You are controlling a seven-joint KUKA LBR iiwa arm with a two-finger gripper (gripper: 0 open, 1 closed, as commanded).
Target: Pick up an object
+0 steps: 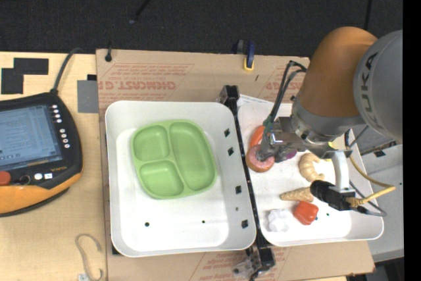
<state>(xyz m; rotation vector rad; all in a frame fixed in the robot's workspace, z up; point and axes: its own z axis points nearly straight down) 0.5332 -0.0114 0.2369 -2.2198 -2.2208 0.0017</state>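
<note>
Two shallow white bins sit side by side on a cardboard sheet (164,76), seen from above at a slant. The left bin (171,227) holds a green divided plate (174,158) set toward its far left, with bare white floor along its near side and right side.

The right bin (368,233) is crowded. The grey and orange arm (342,82) reaches in from the right and covers the bin's far half. Its gripper (271,147) hangs low at the bin's left side, close to the black strip between the bins. Whether the gripper is open or closed cannot be told.

A pink ring-shaped toy (258,162) lies just near and left of the gripper, close against the left wall. An orange item (256,137) lies just beyond it, and something purple (288,155) sits to the gripper's right. A cream pastry shape (309,166) lies further right. Nearer the viewer are a cone (296,195), a red toy (306,212) and a white crumpled piece (277,221), which is close to the near rim.

Outside the bins, a control pendant with a lit screen (33,148) lies at far left, a metal hook (89,253) at near left, and a blue clamp (249,54) grips the cardboard's far edge.
</note>
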